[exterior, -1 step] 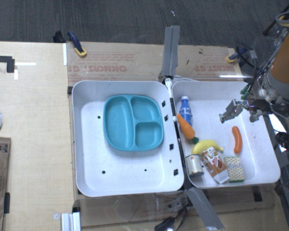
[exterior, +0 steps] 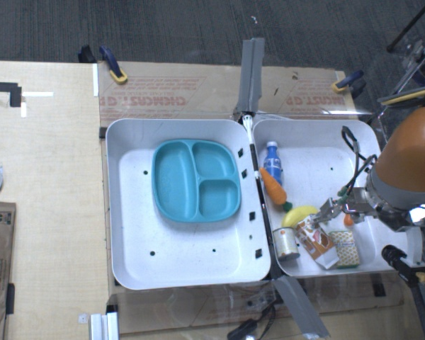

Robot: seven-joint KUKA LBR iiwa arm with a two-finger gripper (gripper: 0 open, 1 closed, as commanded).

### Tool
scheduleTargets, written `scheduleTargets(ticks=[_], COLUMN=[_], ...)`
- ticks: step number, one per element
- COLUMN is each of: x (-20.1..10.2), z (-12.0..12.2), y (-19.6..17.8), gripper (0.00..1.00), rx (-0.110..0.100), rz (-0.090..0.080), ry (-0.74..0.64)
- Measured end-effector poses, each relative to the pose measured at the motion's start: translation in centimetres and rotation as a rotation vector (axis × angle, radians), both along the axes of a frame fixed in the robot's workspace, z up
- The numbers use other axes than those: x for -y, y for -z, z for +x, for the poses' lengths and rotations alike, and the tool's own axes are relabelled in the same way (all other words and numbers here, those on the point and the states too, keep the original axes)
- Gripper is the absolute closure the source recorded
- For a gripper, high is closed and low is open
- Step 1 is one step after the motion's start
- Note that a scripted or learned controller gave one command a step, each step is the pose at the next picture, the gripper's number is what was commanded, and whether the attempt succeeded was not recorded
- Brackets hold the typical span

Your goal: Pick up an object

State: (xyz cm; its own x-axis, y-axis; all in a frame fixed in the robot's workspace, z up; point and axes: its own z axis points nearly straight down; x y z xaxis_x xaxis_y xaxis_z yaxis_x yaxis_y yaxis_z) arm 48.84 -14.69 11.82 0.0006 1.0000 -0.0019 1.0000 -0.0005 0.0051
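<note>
The left bin (exterior: 120,190) holds a teal divided plate (exterior: 196,180) lying flat near its middle. In the right bin (exterior: 319,129), along the left wall, a small blue-capped bottle (exterior: 272,163) lies just above an orange carrot (exterior: 274,188), with a yellow banana (exterior: 299,215), a silver can (exterior: 285,243) and two small cartons (exterior: 329,245) clustered toward the front. The gripper (exterior: 334,210) sits low over that cluster, just right of the banana and above the cartons, beneath the arm's orange band (exterior: 411,154); whether it is released or clenched cannot be told.
</note>
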Motion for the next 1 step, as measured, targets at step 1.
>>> scheduleTargets(ticks=[1], x=[-1.6], z=[6.73], y=[2.47], gripper=[0.0], rx=[-0.002], rz=[0.001], ry=[0.071])
